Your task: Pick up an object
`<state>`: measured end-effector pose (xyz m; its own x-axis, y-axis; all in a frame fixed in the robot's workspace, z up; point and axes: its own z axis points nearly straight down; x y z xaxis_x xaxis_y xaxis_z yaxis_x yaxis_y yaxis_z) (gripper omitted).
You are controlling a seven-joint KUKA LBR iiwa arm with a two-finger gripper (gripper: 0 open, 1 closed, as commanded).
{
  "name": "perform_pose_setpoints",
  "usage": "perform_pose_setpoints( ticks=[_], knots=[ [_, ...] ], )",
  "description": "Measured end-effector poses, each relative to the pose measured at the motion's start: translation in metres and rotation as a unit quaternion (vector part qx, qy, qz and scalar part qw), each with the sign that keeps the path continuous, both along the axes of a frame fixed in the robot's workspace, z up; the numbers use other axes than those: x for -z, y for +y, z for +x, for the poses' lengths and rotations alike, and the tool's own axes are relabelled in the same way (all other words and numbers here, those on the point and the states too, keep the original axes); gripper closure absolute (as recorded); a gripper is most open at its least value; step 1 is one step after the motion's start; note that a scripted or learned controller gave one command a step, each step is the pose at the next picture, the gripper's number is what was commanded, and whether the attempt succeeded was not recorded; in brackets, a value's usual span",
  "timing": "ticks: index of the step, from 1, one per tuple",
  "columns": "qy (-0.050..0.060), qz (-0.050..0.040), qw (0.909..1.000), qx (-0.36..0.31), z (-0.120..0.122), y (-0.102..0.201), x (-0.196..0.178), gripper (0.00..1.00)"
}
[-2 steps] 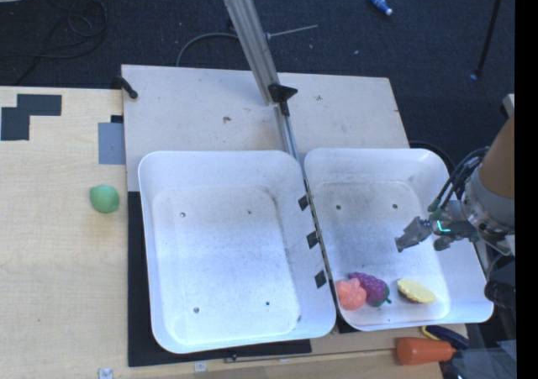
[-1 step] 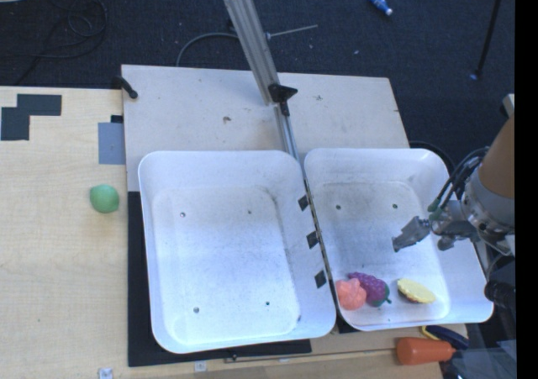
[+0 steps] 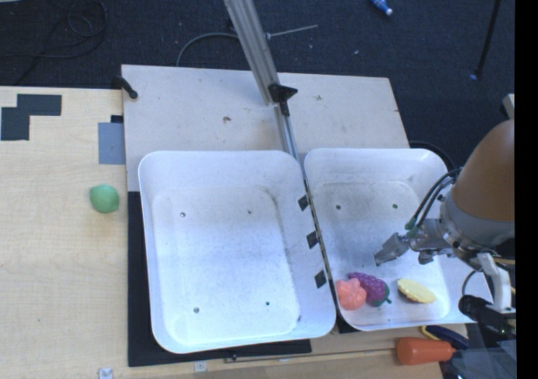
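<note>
Three small things lie close together in the near corner of the right bin (image 3: 370,176): a pink-orange lump (image 3: 350,293), a purple bunch of grapes (image 3: 371,286) touching it on its right, and a yellow piece (image 3: 416,291) a little further right, apart from the grapes. The arm (image 3: 487,192) comes in from the right, its orange band above the grey wrist, and its hand (image 3: 405,247) hangs over the right bin's floor, above the yellow piece and the grapes and touching neither. Its two grey fingers (image 3: 388,250) point left and stand spread, with nothing between them. The left bin (image 3: 160,184) sits beside the right one, their rims meeting along a seam with black clips. Both bins rest on a pale board on the bench (image 3: 50,268). A green ball (image 3: 104,198) lies on the wooden surface well to the left of the bins. An orange-handled tool (image 3: 424,350) lies just beyond the near rim of the right bin. A metal rail (image 3: 252,37) slants from the far side toward the seam between the bins.
</note>
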<state>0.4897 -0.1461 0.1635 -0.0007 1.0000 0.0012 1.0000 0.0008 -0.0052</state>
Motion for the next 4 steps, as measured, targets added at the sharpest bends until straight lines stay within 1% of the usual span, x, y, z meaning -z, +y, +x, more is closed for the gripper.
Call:
perform_pose_setpoints(
  ticks=[1, 2, 3, 4],
  knots=[
    [-0.001, -0.0001, 1.0, 0.0, 0.004, 0.0, 0.043, 0.0],
    [-0.003, -0.0007, 1.0, 0.0, 0.004, 0.0, 0.072, 0.0],
    [-0.005, -0.0011, 1.0, 0.001, 0.005, -0.001, 0.06, 1.0],
    [-0.005, -0.0012, 1.0, 0.001, 0.008, -0.005, -0.001, 1.0]
  ],
)
